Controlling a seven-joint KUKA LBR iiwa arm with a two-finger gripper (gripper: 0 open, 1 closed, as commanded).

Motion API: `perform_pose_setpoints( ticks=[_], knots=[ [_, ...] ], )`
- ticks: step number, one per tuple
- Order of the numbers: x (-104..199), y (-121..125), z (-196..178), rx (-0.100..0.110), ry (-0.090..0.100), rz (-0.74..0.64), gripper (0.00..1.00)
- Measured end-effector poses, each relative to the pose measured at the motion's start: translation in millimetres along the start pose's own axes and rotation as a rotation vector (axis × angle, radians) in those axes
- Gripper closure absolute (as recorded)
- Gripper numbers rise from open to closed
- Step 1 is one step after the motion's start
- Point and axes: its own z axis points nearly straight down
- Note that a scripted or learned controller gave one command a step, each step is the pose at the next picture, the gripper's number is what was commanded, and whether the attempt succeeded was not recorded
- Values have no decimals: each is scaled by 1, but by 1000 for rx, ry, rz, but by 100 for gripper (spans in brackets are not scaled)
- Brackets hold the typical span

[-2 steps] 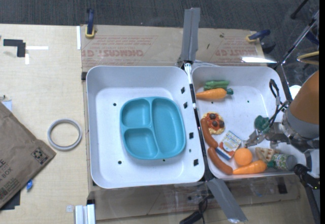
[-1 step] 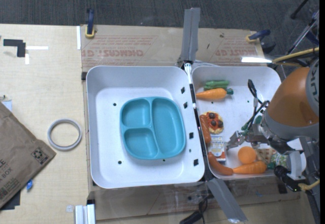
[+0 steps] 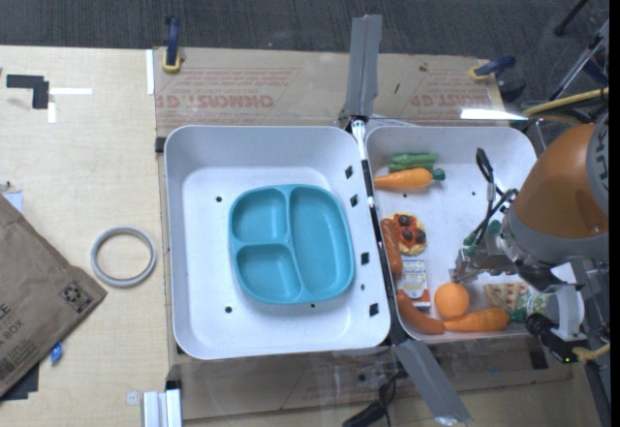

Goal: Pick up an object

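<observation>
One fixed camera looks down aslant on both white bins (image 3: 184,222) from above.

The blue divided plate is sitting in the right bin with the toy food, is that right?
Not quite. The camera view shows the blue divided plate in the left bin; the toy food, such as the carrot, lies in the right bin.

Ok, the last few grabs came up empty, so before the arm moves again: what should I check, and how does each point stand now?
1. Gripper is over the right bin: ok.
2. A target lies close by: ok, the orange ball sits just below the gripper.
3. Something already held: cannot tell, the fingers are too blurred.
4. Room around the ball: not ok, a carrot and a sausage crowd it.
5. Blue tray in the left bin is out of the way: ok.
</observation>
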Motion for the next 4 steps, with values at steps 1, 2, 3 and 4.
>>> perform_pose_setpoints(
  ticks=[1, 2, 3, 4],
  knots=[
    [0, 0, -8, 0, 0, 2, 100],
    [14, 56, 8, 0, -1, -18, 100],
    [14, 4, 8, 0, 0, -269, 100],
    [9, 5, 7, -4, -8, -264, 0]
  ],
)
